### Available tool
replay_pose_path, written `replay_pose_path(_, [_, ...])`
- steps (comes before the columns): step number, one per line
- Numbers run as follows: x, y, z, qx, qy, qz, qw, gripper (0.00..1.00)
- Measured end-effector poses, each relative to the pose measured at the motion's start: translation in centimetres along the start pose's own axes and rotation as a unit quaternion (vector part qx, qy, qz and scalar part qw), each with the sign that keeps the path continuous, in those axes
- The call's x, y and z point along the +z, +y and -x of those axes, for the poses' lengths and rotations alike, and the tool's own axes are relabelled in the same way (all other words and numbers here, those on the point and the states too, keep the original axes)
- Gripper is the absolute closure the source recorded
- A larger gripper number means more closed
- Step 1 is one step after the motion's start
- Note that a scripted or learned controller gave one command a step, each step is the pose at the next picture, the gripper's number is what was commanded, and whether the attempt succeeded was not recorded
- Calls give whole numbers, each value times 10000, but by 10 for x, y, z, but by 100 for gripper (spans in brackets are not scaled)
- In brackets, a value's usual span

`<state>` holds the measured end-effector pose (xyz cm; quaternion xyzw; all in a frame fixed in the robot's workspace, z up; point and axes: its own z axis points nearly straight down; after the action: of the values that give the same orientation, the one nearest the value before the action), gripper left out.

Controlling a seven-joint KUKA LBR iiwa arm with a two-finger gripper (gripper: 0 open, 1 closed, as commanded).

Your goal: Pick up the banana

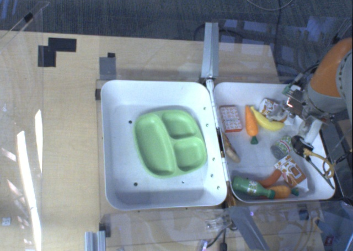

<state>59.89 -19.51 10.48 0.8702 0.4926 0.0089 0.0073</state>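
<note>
The jaws are hanging over the right bin (pixel 325 192) near its 2 o'clock corner, and whether they are released or clenched cannot be told, since the wrist is hiding them; the gripper (pixel 295 106) is sitting just at 3 o'clock of the banana (pixel 268 124). No object is showing between them. The banana is lying on the bin floor, its curve running from a carrot (pixel 251 123) toward the gripper. At 12 o'clock of the banana a small printed packet (pixel 272 108) is leaning, touching or overlapping it. The carrot is lying just at 9 o'clock of the banana, with a red and white box (pixel 230 118) beside it further on. At 6 o'clock of the gripper a round tin (pixel 281 147) and a carton (pixel 290 171) are resting. A green bottle (pixel 252 187) is lying along the bin's near wall, with a second carrot (pixel 280 191) beside it. In the left bin (pixel 118 189) a green divided tray (pixel 171 142) is sitting. The arm (pixel 333 76) is reaching in from 3 o'clock over the bench (pixel 66 134).
</note>
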Motion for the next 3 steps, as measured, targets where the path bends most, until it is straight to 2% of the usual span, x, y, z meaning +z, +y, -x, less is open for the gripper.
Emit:
replay_pose_path(1, [7, 4, -16, -206, -12, 37, 9998, 0])
replay_pose_path(2, [9, 24, -26, -216, -73, -285, 9993, 0])
replay_pose_path(3, [-73, -2, -5, -883, -31, -96, 9960, 0])
